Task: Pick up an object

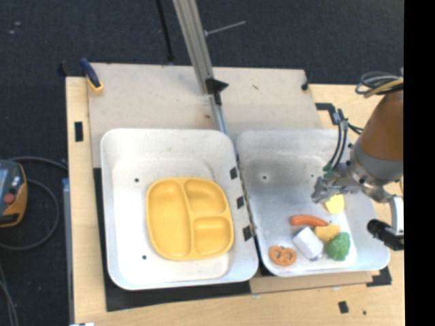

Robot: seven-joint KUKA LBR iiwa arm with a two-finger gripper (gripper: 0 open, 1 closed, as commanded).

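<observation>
Worktop [170,94] carries two white bins side by side. Left bin [122,155] holds a yellow tray [190,217] with three compartments. Right bin [285,161] holds a cluster near its lower right corner: an orange carrot [309,220], a white block [307,242], a green piece [338,246], a yellow-orange piece [327,231] and a pretzel [282,255].

Arm [380,138] reaches in from the right, its pincer [325,189] low over the right bin, just beside a small yellow piece [334,204]. Whether the pincer is spread or closed cannot be told, and nothing is seen gripped in it. Judging from this, no object is lifted yet; grasp and raise remain.
</observation>
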